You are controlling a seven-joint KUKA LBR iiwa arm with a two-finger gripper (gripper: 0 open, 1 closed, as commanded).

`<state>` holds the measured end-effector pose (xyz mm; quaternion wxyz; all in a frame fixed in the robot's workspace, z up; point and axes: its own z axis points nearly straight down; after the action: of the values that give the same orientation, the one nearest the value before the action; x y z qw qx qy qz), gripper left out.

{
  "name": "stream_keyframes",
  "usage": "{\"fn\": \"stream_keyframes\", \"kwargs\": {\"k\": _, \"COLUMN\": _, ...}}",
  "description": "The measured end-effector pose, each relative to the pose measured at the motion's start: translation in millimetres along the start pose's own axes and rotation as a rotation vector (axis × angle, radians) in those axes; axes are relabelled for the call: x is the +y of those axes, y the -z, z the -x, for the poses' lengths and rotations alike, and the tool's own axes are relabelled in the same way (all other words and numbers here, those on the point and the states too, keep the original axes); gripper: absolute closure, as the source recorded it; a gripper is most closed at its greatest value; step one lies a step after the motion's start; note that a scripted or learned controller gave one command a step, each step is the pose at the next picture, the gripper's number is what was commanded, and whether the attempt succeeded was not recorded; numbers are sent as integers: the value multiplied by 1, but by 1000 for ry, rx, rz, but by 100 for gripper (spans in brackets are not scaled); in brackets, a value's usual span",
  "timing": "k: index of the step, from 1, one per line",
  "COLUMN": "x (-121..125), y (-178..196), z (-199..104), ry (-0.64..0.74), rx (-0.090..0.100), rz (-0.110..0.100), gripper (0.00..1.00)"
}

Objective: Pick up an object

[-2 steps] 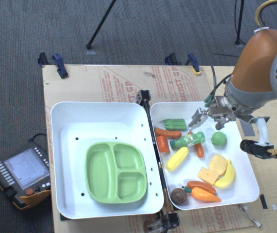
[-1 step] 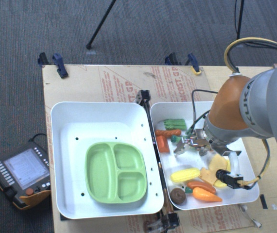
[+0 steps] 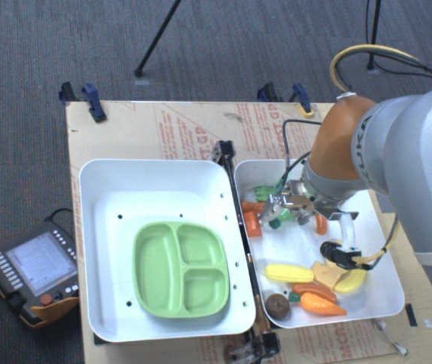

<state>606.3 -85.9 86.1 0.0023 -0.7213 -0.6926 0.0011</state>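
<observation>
While toys fill the right bin (image 3: 386, 298), the hand (image 3: 286, 209) hovers above.

A brown tabletop (image 3: 163, 127) with red printed lettering fills the middle of the frame. Two shallow white bins sit directly on it, touching: the left bin (image 3: 98, 226) at centre-left and the right bin (image 3: 386, 294) at lower right. Blue clamps (image 3: 93, 101) grip its upper edge.

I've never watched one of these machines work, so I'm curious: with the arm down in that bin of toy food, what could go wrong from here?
The tool sits low among crowded pieces near the right bin wall's upper left corner, so it may nudge the orange piece or green piece instead of catching one. It might also press against the divider between the bins. The corn and carrot lie packed together, so a grab there could slip.
</observation>
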Motion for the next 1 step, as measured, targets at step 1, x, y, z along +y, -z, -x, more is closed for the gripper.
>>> {"fn": "stream_keyframes", "kwargs": {"k": 1, "x": -1, "y": 8, "z": 1, "ry": -3, "rx": 1, "rz": -5, "gripper": 100}}
